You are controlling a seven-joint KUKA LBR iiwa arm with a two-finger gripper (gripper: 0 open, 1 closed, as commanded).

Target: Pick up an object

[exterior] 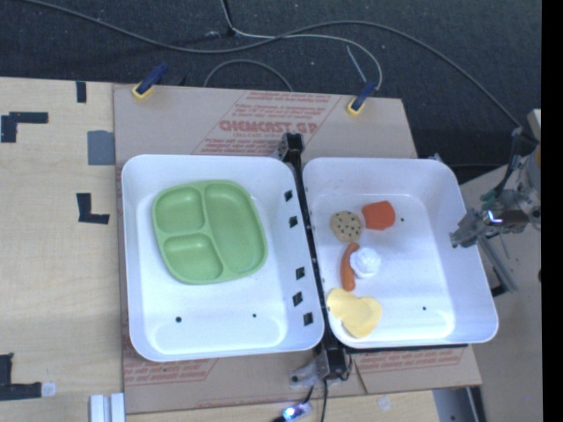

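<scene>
Cam view: claw (493, 221) at right bin's (440, 178) right rim, can't tell its state. Candidates in right bin: cookie (347, 226), orange block (379, 214), yellow piece (355, 312), orange-white item (356, 265). Green tray (209, 231) in left bin (141, 183). Step: pre-approach, nothing picked yet. Next: move claw over an obj, descend.

Two white bins (141, 262) on the bench. Left bin: one green divided plate (209, 231). Right bin: five small items, namely cookie (347, 226), orange block (379, 215), hot dog (348, 269), white ball (366, 261), yellow piece (354, 312).
</scene>
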